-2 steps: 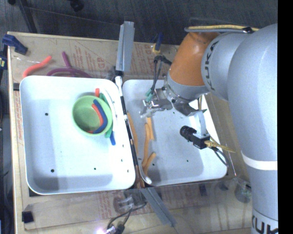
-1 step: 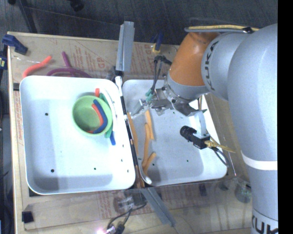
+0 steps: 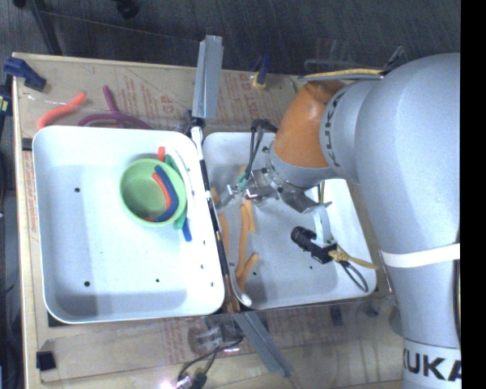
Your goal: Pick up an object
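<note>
Right bin point(image 3: 352, 217): the arm reaches in from the bin's right side, and the gripper point(image 3: 246, 183) is low over the bin's upper left part, close to its left wall. How far it is open cannot be told, since the wrist and brackets crowd the tip. Nothing can be seen held in it.

Orange stick point(image 3: 246, 221) lies on the right bin's floor just below the gripper, running roughly parallel to the bin's left wall. Whether the gripper touches its upper end cannot be told. Second orange stick point(image 3: 245, 267) lies farther down the same wall, near the bin's lower left corner.

Left bin point(image 3: 89, 250) sits against the right bin's left wall. Green bowl point(image 3: 146, 193) is in its upper half, on the side nearer the right bin. A blue curved piece point(image 3: 170, 186) and a red piece point(image 3: 161, 153) rest in the bowl.
</note>
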